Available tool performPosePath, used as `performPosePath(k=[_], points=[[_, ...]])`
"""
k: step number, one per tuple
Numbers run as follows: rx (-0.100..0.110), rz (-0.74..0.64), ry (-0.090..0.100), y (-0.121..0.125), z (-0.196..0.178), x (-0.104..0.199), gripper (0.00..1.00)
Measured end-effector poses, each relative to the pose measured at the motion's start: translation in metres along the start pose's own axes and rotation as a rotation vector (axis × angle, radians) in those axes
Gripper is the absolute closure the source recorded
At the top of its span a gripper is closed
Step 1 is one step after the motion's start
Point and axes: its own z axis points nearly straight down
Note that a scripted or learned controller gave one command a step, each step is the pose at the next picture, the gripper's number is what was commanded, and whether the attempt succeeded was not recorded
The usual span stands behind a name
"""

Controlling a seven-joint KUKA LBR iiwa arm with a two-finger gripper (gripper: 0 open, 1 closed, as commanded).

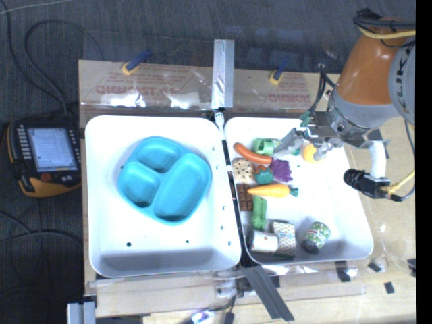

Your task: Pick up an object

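My gripper point(302, 148) hangs over the back of the right bin point(351, 214), its fingers spread apart. One grey finger point(289, 142) points toward a green toy point(265, 144). The other finger point(320, 151) is beside a small yellow piece point(309, 154), which lies in the gap; no grip on it shows. To the left lie a sausage point(251, 154), purple grapes point(281, 170) and a carrot point(270, 190).
A cracker point(243, 171), a chocolate bar point(244, 196), a green cucumber point(260, 212), a white cylinder point(265, 241), a patterned can point(284, 233) and a green round can point(315, 235) fill the right bin's left and front. The left bin point(108, 248) holds a blue divided plate point(164, 178).
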Motion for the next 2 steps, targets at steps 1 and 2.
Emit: performPosePath(k=[1, 2], points=[[-0.009, -0.072, -0.002, 0.007, 0.152, -0.008, 0.0], [0.001, -0.078, 0.001, -0.037, 0.106, 0.004, 0.0]])
